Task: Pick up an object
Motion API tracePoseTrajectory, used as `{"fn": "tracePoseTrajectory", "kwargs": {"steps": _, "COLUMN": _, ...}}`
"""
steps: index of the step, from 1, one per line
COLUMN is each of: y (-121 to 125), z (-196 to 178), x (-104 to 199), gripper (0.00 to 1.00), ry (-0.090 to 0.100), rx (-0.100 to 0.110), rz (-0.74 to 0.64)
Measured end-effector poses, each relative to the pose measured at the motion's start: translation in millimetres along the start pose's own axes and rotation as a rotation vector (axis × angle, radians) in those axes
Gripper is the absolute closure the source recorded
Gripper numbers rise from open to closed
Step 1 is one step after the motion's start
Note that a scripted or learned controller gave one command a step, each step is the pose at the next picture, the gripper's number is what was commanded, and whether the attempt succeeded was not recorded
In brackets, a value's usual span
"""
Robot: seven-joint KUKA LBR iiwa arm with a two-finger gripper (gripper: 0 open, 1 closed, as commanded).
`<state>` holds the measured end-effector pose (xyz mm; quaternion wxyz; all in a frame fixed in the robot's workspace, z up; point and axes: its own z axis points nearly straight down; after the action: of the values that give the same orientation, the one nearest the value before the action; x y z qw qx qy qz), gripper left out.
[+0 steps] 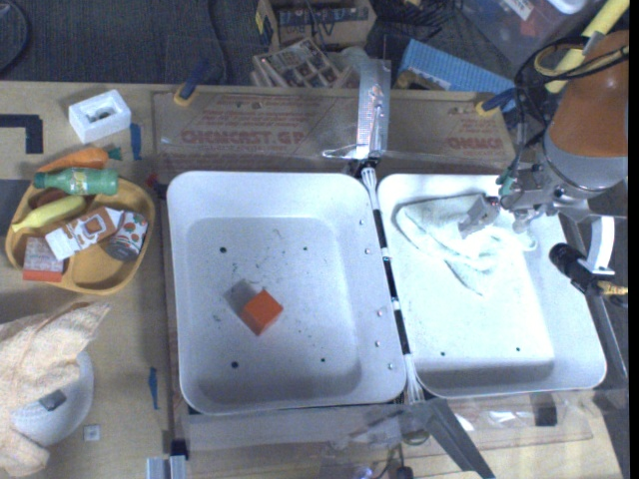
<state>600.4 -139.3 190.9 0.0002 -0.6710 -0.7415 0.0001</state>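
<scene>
Cloth (pixel 454 239): white, crumpled, lying in right bin (pixel 519 357). I see hand (pixel 479 218) at its top edge; can't tell its state. Orange cube (pixel 263 311) in left bin (pixel 200 218). No writing I can read.

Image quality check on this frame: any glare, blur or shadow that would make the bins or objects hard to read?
Camera view: the right bin is washed out, so the pale cloth barely separates from it; the gripper is blurred; the orange block in the left bin is fairly clear, with a soft shadow beside it.
</scene>
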Motion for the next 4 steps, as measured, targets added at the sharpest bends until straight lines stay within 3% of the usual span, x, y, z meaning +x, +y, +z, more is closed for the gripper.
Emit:
{"fn": "tracePoseTrajectory", "kwargs": {"steps": 1, "y": 8.0, "z": 94.9, "x": -19.5, "gripper": 0.0, "ry": -0.002, "rx": -0.005, "rz": -0.12}}
{"fn": "tracePoseTrajectory", "kwargs": {"steps": 2, "y": 7.1, "z": 100.3, "x": 24.1, "gripper": 0.0, "ry": -0.005, "rx": -0.011, "rz": -0.196}}
{"fn": "tracePoseTrajectory", "kwargs": {"steps": 3, "y": 18.4, "z": 100.4, "x": 31.9, "gripper": 0.0, "ry": -0.007, "rx": -0.013, "rz": -0.218}}
{"fn": "tracePoseTrajectory", "kwargs": {"steps": 4, "y": 19.7, "z": 88.5, "x": 29.4, "gripper": 1.0, "ry": -0.01, "rx": -0.02, "rz": -0.214}}
